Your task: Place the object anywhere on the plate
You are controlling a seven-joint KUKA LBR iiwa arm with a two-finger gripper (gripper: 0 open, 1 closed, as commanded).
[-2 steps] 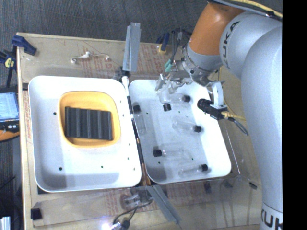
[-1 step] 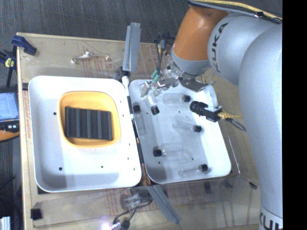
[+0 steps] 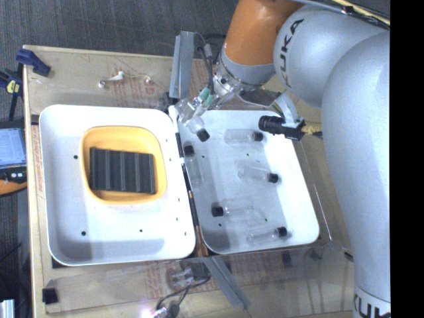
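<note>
Yellow plate (image 3: 122, 136), with a dark ridged insert, lies in the left bin (image 3: 59, 224). Right of it, the gripper (image 3: 192, 111) hangs over the far-left corner of the right bin (image 3: 301, 204), fingers grasping a clear vial (image 3: 194, 121) with a black cap. Best carry it left, level, and lower it onto the insert before releasing.

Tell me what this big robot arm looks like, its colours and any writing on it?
The arm is bulky and rounded, with smooth light grey shells and a broad orange band above the wrist. "KUKA" is printed in dark letters on the grey casing. A thin cable runs along its top edge. At the tip sits a small gripper of pale metal with a touch of green.
</note>
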